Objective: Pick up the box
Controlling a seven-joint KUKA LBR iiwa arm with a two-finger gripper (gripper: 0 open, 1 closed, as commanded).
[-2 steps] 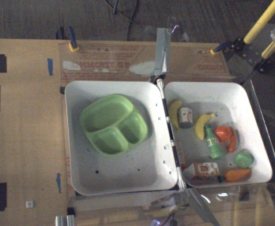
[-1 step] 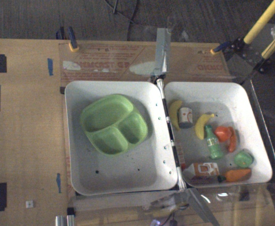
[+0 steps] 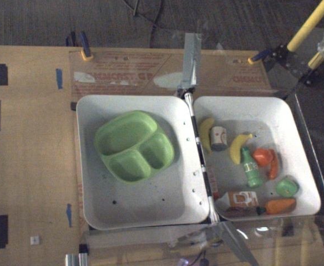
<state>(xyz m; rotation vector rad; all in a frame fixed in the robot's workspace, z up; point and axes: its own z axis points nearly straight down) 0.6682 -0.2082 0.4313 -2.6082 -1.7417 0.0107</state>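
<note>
The box (image 3: 241, 200) is a small orange and white carton lying flat near the front edge of the right bin (image 3: 295, 126). An orange carrot (image 3: 279, 205) lies just to its right, and a green bottle (image 3: 251, 170) lies just behind it.
The right bin also holds two bananas (image 3: 206, 133) (image 3: 239, 147), a small white can (image 3: 218, 138), red-orange pieces (image 3: 266, 159) and a green round piece (image 3: 287, 188). The left bin (image 3: 90, 193) holds a green divided plate (image 3: 133, 146). A yellow pole (image 3: 313, 20) stands at the back right.
</note>
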